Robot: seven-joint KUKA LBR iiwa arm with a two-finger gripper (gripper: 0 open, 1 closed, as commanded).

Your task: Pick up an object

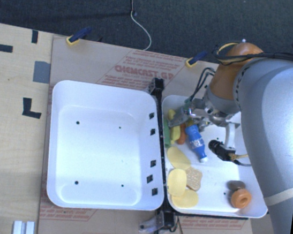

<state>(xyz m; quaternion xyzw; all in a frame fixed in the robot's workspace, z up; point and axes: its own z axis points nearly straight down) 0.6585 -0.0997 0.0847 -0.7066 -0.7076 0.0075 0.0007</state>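
My gripper (191,116) hangs over the back left part of the right bin (215,202), reaching in from the right. Just below and in front of it lies a blue bottle with a white cap (195,140), slanting toward the front right. To the gripper's left, green, yellow and orange items (174,129) crowd against the bin's left wall. Nearer the front lie pale yellow oval pieces (176,180) and a tan cracker (194,178). An orange ring (241,198) rests at the front right, with a brown piece (235,184) behind it.
The left white bin (99,145) stands beside the right one, joined by a black divider with clips (156,142). Both sit on cardboard (136,72) held by blue-and-yellow clamps (78,35) at the back. The arm's grey body (275,121) covers the right bin's right side.
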